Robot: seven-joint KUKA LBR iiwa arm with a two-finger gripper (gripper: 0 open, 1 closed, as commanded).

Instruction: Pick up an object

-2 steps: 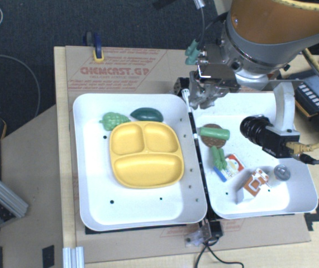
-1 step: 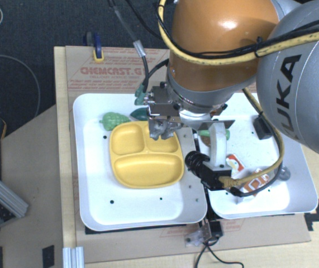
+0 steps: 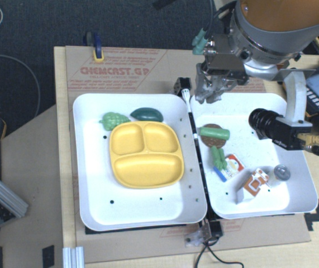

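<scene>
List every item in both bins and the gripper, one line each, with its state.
gripper: above the right bin's far left corner, holding nothing visible
yellow divided plate: flat in left bin, compartments bare
light green toy: lying behind the plate
dark green oval: lying behind the plate
green-and-brown piece: lying in right bin
small carton: tipped over

bins (image 3: 86,166): you see plain white
divided plate (image 3: 146,154): yellow
bumpy toy (image 3: 113,120): light green
oval piece (image 3: 146,114): dark green
carton (image 3: 255,182): orange and white
</scene>
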